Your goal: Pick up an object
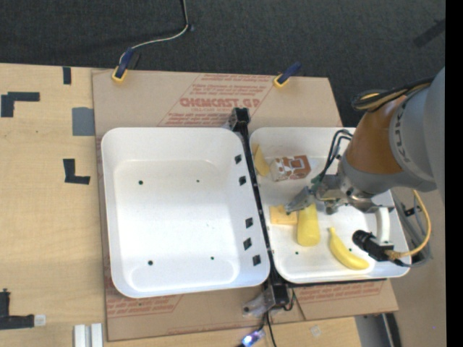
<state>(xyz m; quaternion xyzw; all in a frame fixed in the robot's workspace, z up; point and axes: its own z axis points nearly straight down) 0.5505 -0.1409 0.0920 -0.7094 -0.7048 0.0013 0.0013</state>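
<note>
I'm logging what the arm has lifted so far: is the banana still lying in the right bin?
Yes: the banana lies flat on the right bin floor, near its front edge, apart from the gripper.

Grey arm [423,139], orange band [372,142]

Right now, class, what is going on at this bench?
A grey arm reaches in over the right bin, its tool low above a yellow block. A banana, a brown-and-white packet and another yellow piece lie nearby. Nothing looks lifted yet. The left bin sits alongside.
</note>
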